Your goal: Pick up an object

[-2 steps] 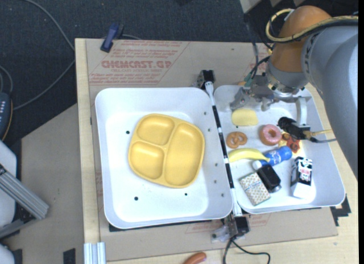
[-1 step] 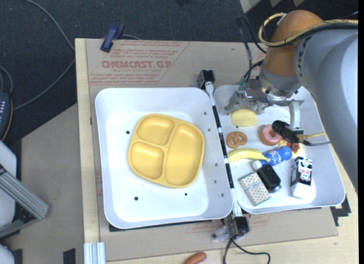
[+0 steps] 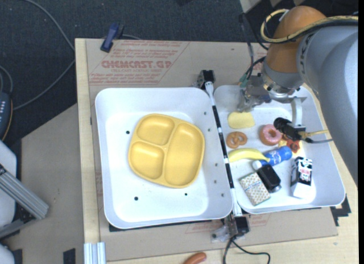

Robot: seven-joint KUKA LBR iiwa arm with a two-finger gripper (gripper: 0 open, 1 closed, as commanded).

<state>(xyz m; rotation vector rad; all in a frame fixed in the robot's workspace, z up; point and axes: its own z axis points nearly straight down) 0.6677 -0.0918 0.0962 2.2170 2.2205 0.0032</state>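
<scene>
The right bin holds several small items. A pale yellow flat piece lies near its back left. In front of it are a brown doughnut, a pink doughnut, a banana and a blue bottle. Closer to the front lie a black object, a patterned packet and a white carton. My gripper hangs at the bin's back left, just behind the pale yellow piece, and nothing shows in its grasp.
In the left bin rests a yellow divided plate. A blue clip lies on the cardboard behind the bins. A small orange-red item sits at the bench's front edge. The arm fills the space over the right bin's back right.
</scene>
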